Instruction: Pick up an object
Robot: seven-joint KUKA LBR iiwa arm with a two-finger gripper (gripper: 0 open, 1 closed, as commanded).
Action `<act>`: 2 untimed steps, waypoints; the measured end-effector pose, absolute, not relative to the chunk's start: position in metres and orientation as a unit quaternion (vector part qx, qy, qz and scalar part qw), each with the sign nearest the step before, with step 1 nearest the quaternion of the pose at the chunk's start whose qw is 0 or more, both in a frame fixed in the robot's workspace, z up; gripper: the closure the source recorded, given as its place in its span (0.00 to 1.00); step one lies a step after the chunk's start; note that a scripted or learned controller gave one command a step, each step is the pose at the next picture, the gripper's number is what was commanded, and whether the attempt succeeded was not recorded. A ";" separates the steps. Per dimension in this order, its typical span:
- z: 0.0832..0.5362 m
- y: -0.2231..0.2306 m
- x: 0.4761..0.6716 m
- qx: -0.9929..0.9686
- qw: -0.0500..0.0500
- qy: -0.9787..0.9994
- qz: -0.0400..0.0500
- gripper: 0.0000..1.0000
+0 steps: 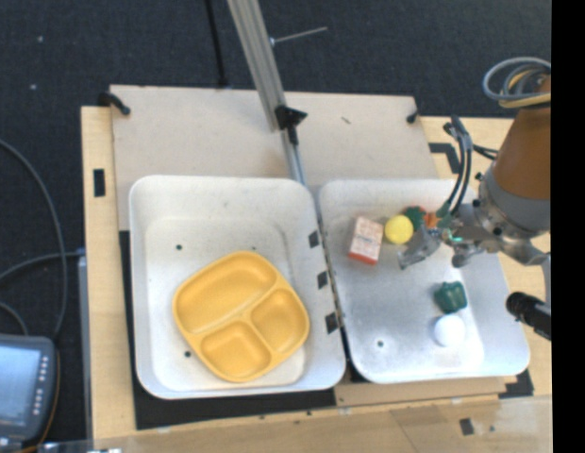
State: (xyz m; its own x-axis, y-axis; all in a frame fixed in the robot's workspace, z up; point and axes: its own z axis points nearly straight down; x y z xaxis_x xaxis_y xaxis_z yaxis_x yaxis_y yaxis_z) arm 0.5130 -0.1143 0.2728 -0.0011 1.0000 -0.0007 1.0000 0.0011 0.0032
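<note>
The arm is cut off at the frame's right; whether the hand (426, 249) is wide or narrow, I cannot tell. Just beside it, upper right bin (396, 347), sits a yellow ball (399, 229).

Even, fairly bright light is falling from above, and shadows are staying soft and short. The two white bins (226, 196) are glaring slightly, washing out their surface detail. The yellow tray (241, 316) is showing gentle shading in its compartments. The dark floor (47, 45) is looking grainy. Small things in the right bin (387, 347) are appearing soft and slightly blurred.
</note>
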 end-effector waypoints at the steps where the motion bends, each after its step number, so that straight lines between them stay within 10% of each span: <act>1: 0.224 -0.116 0.504 0.707 0.000 0.707 -0.001 0.00; 2: 0.181 -0.115 0.502 0.707 -0.001 0.707 -0.001 0.00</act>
